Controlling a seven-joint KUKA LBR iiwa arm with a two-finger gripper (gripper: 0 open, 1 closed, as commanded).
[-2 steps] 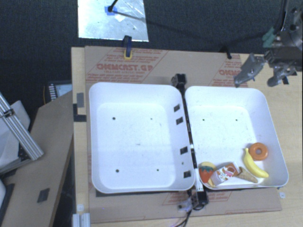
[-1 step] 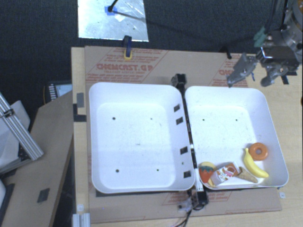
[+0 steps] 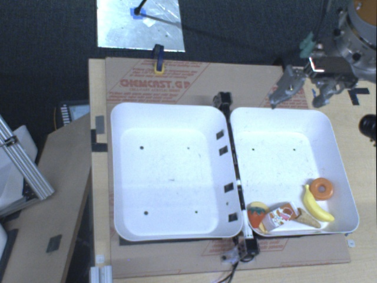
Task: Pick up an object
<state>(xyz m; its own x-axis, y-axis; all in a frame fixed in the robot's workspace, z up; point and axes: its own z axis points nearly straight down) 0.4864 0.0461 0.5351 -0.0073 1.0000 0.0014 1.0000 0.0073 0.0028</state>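
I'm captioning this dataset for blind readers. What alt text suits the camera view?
A grey robot arm's two-finger gripper, fingers spread and holding nothing, hovers above the far edge of the right shallow white bin. A yellow banana, orange ring and other small items cluster in its near corner.

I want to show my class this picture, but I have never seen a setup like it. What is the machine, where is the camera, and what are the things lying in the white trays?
The camera is fixed above a bench and looks down at a slant. The machine at the upper right is a robot arm, and its two-finger gripper hangs above the far edge of the right bin, with its fingers spread and nothing between them. Two shallow white bins sit side by side; the left bin lies beside the right one. In the right bin's near corner lie small toy-like items: a yellow banana, an orange ring, a red and white packet, and an orange-red round piece. The arm's job is to pick one up.
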